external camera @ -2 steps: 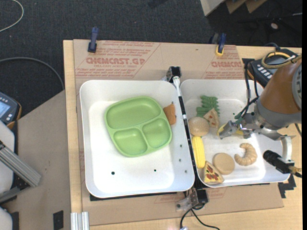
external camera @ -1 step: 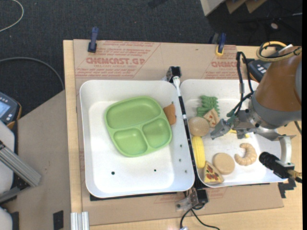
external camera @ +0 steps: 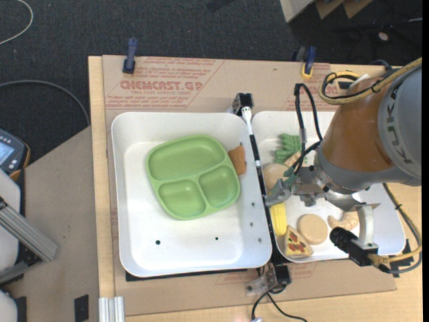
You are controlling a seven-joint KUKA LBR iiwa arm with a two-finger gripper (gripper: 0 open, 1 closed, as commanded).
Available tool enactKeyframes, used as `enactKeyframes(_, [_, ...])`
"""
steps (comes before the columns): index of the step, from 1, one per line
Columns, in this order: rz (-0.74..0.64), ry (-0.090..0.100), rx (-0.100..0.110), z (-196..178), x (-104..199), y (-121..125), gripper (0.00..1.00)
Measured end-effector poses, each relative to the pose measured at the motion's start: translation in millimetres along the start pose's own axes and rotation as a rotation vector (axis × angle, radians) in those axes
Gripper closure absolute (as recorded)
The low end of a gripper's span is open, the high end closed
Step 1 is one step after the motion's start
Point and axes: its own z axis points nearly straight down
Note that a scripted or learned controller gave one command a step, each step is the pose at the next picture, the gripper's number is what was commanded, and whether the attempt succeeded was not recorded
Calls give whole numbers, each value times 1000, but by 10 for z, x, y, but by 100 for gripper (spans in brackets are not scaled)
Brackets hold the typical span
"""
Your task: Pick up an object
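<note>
My gripper (external camera: 280, 189) hangs low over the left part of the right bin (external camera: 395, 232), under the grey and orange arm. Toy foods lie around it. A pale round piece (external camera: 272, 175) sits just above it and a yellow corn cob (external camera: 277, 218) just below it. A green leafy piece (external camera: 289, 146) lies farther back. Near the front are a pizza slice (external camera: 297, 244), a tan round bun (external camera: 312, 229) and a beige piece (external camera: 348, 217). I see nothing lifted in the gripper. The arm hides the middle of this bin.
The left bin (external camera: 134, 247) holds a green divided plate (external camera: 193, 176) with a small brown slice (external camera: 236, 159) at its right edge. A black strip (external camera: 255, 159) runs between the bins. Cables (external camera: 305, 116) loop over the right bin's back. Blue clamps (external camera: 129, 54) hold the cardboard base.
</note>
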Motion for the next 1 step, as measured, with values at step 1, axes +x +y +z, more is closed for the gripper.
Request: enactKeyframes(1, [6, -4, -4, -105, -42, 10, 100])
